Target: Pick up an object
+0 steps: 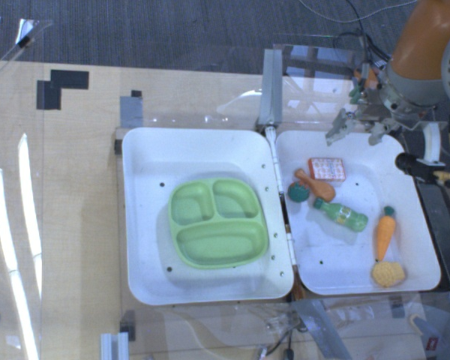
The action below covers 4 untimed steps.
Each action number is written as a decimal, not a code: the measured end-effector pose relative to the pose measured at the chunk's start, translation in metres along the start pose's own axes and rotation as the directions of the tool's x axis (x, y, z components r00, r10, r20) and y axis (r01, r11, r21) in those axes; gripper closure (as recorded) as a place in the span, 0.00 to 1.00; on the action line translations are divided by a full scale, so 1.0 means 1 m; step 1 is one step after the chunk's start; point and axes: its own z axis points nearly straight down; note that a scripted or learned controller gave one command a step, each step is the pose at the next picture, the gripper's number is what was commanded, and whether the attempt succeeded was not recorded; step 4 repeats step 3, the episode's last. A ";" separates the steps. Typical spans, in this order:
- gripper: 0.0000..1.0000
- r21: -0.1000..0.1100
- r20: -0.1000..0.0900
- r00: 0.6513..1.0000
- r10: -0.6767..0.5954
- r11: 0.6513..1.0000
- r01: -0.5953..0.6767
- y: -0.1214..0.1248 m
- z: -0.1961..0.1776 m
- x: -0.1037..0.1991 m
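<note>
You are looking down on a pale wooden worktop (67, 201) carrying two shallow white bins side by side. The left white bin (146, 163) is holding a light green plastic divided tray (218, 222), sitting a little toward 5 o'clock of that bin's middle.

The right white bin (412, 276) is holding the loose items. A small red-and-white patterned box (327, 169) is lying toward 12 o'clock. Just at its 7 o'clock an orange sausage-shaped toy (316, 185) is lying at a slant, touching a dark green ball (298, 193) at the bin's 9 o'clock wall. A green plastic bottle (342, 215) is lying on its side near the centre. Toward 4 o'clock an orange toy carrot with a green top (385, 233) is pointing down at a yellow bumpy ball (388, 274), nearly touching it.

The grey arm's gripper (358, 132) is hanging over the right bin's 12 o'clock rim, its two fingers (337, 131) spread apart and holding nothing, well clear of the items below.
</note>
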 end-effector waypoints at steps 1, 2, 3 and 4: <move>0.00 -0.005 0.001 0.999 0.047 0.999 -0.047 -0.006 0.158 -0.025; 1.00 -0.010 0.000 0.999 0.046 0.999 -0.046 -0.004 0.146 -0.023; 1.00 -0.006 0.002 0.981 -0.194 0.981 0.194 0.016 0.035 0.037; 1.00 -0.006 0.002 0.981 -0.194 0.981 0.194 0.016 0.035 0.037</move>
